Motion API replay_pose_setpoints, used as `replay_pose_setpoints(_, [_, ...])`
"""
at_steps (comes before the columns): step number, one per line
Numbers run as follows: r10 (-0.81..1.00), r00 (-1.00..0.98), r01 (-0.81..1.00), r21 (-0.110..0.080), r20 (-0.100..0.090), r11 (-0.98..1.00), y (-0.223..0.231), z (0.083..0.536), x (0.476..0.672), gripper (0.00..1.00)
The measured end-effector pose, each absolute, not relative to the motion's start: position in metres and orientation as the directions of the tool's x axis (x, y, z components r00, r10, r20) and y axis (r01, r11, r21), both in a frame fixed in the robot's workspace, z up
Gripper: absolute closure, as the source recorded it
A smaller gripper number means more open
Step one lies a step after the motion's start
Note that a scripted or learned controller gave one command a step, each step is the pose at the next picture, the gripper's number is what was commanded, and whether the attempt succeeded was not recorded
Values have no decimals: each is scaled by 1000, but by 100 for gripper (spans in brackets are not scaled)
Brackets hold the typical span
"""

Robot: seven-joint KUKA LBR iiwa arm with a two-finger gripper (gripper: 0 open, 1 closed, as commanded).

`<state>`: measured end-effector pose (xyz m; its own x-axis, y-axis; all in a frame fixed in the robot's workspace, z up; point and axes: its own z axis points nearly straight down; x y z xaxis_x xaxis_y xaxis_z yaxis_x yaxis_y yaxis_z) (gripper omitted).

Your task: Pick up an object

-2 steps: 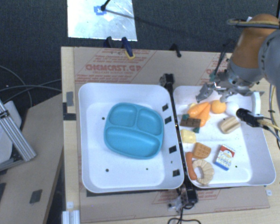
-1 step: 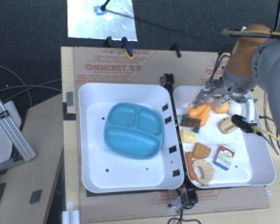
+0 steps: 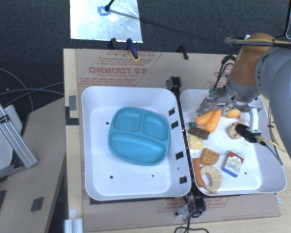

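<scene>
Overlapping carrot (image 3: 213,120), end effector (image 3: 217,100) indistinct

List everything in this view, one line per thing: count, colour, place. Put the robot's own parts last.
bins: two, white, side by side on the bench.
divided plate: one, blue, middle of the left bin.
carrots: two, orange, upper left of the right bin.
waffle: one, tan, centre of the right bin.
cheese piece: one, pale yellow, left side of the right bin.
small box: one, red, white and blue, lower right of the right bin.
shrimp: one, cream and orange, bottom of the right bin.
arm: one, grey with an orange band, over the right bin.
gripper: one, above the carrots; finger state unclear.
</scene>
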<state>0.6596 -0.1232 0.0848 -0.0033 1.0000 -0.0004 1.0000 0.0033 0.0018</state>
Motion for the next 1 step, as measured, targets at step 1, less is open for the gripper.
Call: replay_pose_setpoints(1, [1000, -3, 1000, 6, 0, 3, -123, 97, 661, 100])
